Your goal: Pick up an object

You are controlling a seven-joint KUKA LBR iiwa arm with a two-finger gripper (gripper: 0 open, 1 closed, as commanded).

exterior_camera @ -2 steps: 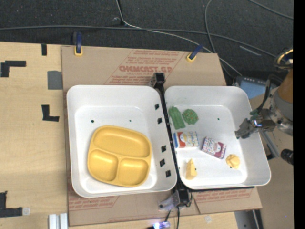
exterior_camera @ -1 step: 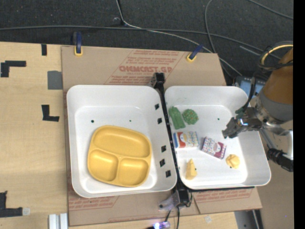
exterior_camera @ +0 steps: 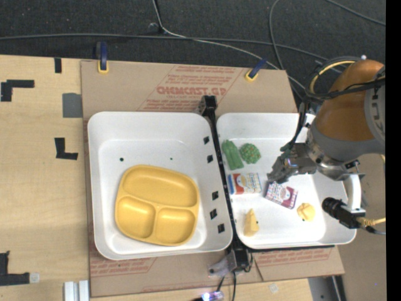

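Gripper [exterior_camera: 280,173] sits low in the right bin [exterior_camera: 276,121], directly above the upper left corner of a small purple carton [exterior_camera: 281,195]. Can't tell finger state; the tips blur into the carton edge. Nothing visibly held between them.

Around it, same bin: red-white-blue packet [exterior_camera: 244,183] just left of the carton, green leafy piece [exterior_camera: 232,155] and round green piece [exterior_camera: 250,152] further up, pale yellow wedge [exterior_camera: 250,222] near the front wall, small yellow piece [exterior_camera: 306,211] to the carton's right. Left bin [exterior_camera: 100,130] holds a yellow divided tray [exterior_camera: 157,204].

Progress: approach looks done, arm is down at a candidate, probably the carton. Grasp not confirmed, nothing lifted. Left to do: close, lift clear of the bin floor.

Writing: red print on the cardboard sheet [exterior_camera: 188,86] under the bins, too faint and skewed to read reliably. Packet and carton carry print too small to make out.
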